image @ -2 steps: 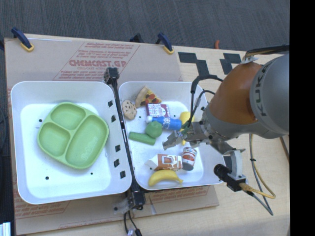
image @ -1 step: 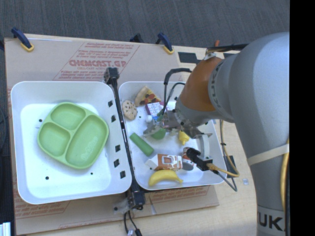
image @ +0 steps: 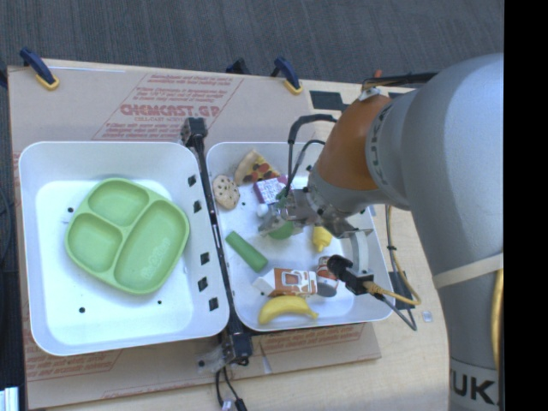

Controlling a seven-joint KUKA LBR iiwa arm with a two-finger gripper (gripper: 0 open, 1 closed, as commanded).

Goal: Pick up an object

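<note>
Gripper (image: 281, 221) low in right bin (image: 360, 311), amid clutter; whether my jaws are wide or narrow, I cannot tell. Crowding neighbours, purple packet (image: 267, 188) at twelve o'clock and yellow piece (image: 321, 237) at four, could deflect my grasp.

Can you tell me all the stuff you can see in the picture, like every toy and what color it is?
left bin: one, white, left half of the bench
divided plate: one, light green, in the left bin
right bin: one, white, beside the left bin
cookie: one, tan with dark spots, right bin's upper left
pizza slice: one, tan and red, right bin's top
green stick: one, green, right bin's left middle
banana: one, yellow, right bin's bottom
small carton: one, orange and white, just above the banana
clamps: two seen clearly, blue and yellow, board's top edge
arm: one, grey with orange band, reaching from the right
gripper: one, dark, low over the right bin's middle
</note>
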